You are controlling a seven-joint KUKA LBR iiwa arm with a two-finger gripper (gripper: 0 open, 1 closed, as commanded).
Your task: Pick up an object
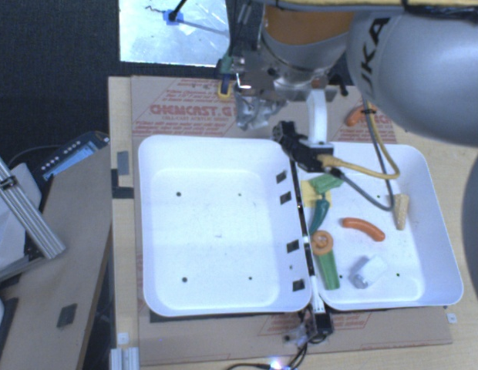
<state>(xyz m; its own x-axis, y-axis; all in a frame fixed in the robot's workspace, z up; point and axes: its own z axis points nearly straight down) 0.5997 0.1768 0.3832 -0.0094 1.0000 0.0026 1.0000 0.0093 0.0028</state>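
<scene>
From where I stand, the left bin [212, 233] lies bare-floored, below and to the left of the gripper [251, 112]. The gripper hangs off the grey arm [424, 52], over the back rim of that bin and close to the seam where the two bins meet. It is too blurred for me to tell whether it is open or closed, and I see nothing held in it.

Everything worth picking sits in the right bin [428, 245], to the gripper's right and nearer me. Closest to it are a green piece [325, 183] and a teal pepper-like thing [320, 208], hard against the divider. Further off lie an orange slice [322, 242] and a long green stick [329, 270]. Then come a white block [368, 270], the orange sausage [363, 228] and a pale corn piece [401, 210], which is farthest to its right.

I'd judge this to be the approach step: nothing is grasped, and the gripper is not yet over any object. The next move calls for it to travel right and toward me, then come down.

The sausage looks the easiest target, lying apart from its neighbours on open floor. Its long axis runs roughly left to right, with the right end dipping slightly toward me. A grip across its narrow width, square to that axis, would probably suit best.
</scene>
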